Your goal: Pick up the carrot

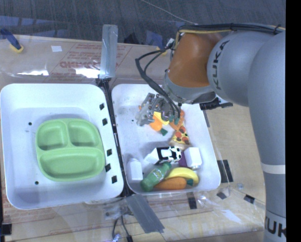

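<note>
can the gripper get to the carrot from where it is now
Probably yes, though it is tight. The gripper sits at the far end of the right bin, while the carrot lies against the near wall, with the banana touching it and the green bottle beside it.

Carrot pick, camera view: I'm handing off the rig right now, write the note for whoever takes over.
Tool: low over the far part of the right bin, above a small orange piece; grip state unclear.
Carrot: lying at the right bin's near edge, beside the banana and green bottle, away from the tool.
Left bin: holds the green divided plate.
Done: nothing lifted.
Left: reach the carrot, grasp, lift.
</note>
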`<state>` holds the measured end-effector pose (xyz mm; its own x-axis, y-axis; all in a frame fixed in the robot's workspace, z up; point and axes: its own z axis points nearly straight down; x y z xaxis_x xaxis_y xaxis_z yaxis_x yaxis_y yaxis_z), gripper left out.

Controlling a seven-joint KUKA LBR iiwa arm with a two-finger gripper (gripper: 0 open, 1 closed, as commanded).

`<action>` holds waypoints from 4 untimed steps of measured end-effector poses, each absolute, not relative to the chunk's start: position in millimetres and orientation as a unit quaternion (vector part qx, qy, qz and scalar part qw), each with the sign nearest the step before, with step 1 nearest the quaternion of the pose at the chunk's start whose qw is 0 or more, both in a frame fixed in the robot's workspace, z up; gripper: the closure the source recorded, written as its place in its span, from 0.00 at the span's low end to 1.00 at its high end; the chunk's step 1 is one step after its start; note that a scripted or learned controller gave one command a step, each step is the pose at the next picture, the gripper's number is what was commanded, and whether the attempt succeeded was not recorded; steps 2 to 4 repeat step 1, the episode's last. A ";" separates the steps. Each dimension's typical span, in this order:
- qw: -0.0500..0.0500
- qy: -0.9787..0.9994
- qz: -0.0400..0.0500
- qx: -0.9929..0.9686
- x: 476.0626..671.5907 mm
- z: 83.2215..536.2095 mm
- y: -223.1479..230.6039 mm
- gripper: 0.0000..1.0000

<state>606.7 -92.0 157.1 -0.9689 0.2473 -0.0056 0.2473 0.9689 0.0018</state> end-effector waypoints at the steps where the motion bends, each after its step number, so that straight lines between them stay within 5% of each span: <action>1: 0.002 0.949 0.000 0.314 577.6 202.1 -64.0 1.00; 4: 0.002 0.949 0.000 0.314 577.6 202.1 -64.0 1.00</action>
